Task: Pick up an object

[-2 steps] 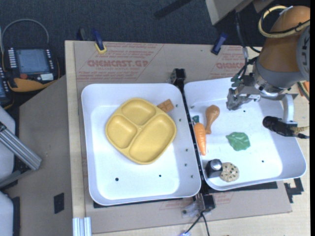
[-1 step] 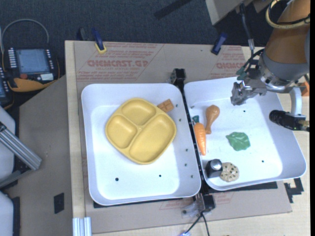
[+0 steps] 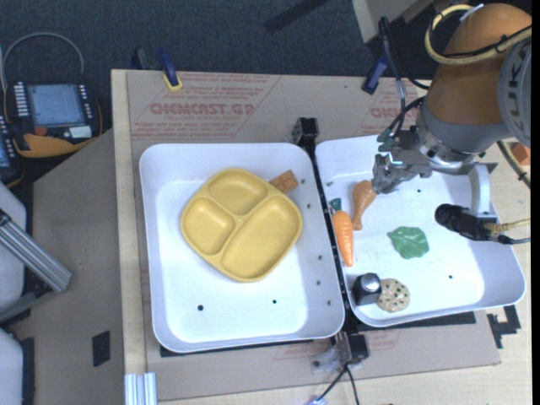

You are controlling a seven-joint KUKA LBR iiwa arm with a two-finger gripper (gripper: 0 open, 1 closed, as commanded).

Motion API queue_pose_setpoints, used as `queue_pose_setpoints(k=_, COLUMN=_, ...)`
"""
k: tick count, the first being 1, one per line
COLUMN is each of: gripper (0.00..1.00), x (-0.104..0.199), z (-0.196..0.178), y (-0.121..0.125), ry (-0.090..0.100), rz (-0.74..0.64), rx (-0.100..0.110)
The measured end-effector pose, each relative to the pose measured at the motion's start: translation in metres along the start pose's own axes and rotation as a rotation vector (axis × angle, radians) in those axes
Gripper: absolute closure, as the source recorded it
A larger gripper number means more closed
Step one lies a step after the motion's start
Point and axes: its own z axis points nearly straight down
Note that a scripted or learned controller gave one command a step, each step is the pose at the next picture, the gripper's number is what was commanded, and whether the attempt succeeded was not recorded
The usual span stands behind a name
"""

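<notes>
So hand [image 3: 389, 175] sits just by the pale orange toy [image 3: 363, 201] in right bin [image 3: 460, 298], can't tell if open/shut. Prob light, stiff plastic imo. Grab it mid-body.

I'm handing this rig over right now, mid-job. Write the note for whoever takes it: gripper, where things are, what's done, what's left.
Gripper: low over the back of the right bin, beside the top end of the tan piece; grip state unclear.
Right bin also holds the carrot, green leaf, cookie and a small black and silver object touching the cookie.
Left bin: yellow divided plate, small brown block at its back right edge.
Done: nothing lifted.
Left: grasp and lift one object; the tan piece looks closest.
</notes>
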Motion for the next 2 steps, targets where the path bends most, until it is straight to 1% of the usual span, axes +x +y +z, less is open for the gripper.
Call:
queue_pose_setpoints(k=1, gripper=1.00, x=0.050, z=0.011, y=-0.004, ry=0.000, rz=-0.001, rx=0.000)
queue_pose_setpoints(k=2, gripper=1.00, x=0.107, z=0.021, y=-0.014, ry=0.000, rz=-0.001, rx=0.001)
